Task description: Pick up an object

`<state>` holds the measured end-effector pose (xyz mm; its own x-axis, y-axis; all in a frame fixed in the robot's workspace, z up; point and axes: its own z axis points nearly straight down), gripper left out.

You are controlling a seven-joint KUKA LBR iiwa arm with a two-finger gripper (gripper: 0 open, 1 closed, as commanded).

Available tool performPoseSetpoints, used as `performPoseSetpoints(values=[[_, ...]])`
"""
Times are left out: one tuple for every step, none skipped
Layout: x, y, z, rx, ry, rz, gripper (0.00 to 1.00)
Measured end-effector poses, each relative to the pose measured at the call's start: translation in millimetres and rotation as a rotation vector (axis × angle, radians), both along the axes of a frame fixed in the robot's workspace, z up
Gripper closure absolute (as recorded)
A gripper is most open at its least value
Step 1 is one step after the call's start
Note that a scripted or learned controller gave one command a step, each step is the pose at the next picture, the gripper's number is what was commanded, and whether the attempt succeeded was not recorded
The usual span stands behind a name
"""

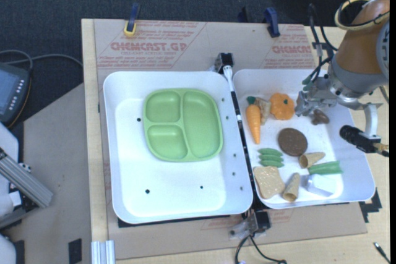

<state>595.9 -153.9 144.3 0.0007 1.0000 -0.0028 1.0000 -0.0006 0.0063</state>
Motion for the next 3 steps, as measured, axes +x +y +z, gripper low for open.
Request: performPoseSetpoints(values=[[-1.6,7.0,46.7,0.001,0.000,0.002,1.00],[-0.2,6.9,83.4,0.001,-0.001,0.002,1.00],[-19.3,62.1,89.8,0.006,0.008,0.006,1.00]])
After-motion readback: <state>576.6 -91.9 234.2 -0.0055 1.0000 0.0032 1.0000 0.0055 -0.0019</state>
